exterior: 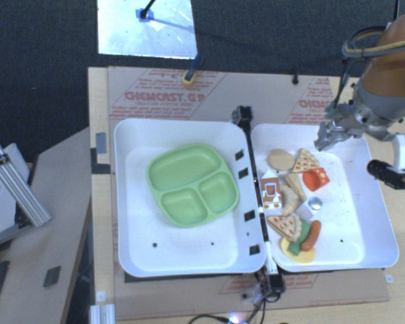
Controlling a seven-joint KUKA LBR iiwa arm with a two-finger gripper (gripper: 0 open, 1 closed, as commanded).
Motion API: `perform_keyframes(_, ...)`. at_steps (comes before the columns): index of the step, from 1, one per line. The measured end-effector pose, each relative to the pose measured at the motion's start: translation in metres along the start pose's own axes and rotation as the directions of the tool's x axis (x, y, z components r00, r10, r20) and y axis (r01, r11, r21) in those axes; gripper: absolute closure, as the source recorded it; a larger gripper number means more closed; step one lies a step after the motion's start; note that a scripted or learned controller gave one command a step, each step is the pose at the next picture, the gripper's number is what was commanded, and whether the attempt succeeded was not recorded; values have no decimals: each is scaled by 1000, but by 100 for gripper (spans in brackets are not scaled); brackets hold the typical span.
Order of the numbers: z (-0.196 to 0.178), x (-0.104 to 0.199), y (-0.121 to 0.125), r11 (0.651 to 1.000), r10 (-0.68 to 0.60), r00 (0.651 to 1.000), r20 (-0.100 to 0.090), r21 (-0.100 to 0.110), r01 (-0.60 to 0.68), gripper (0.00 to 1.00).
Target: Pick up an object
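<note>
The grey arm (385,79) leans in from the right, its orange band high at the far right corner, wrist bent down and leftward over the far edge of the right bin (371,201). The hand (324,140) hangs low at that bin's far side, pointing toward the toy food; whether it is apart or together I cannot tell from here, and nothing shows in its grip. Just near and left of it lie a tan round piece (281,159), a sandwich wedge (305,160) and a red piece (316,178). Nearer along the bin's left side lie another sandwich wedge (286,226) and a sausage (311,235). The left bin (131,201) holds a green divided tray (192,184).
</note>
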State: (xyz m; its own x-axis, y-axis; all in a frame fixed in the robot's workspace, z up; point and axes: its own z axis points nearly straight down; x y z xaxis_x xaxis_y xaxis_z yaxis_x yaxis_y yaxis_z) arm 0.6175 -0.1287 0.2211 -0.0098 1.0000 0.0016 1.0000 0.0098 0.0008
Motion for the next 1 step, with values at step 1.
perform_keyframes(1,8,57,-14,1000,0,1000,0,2,0,100)
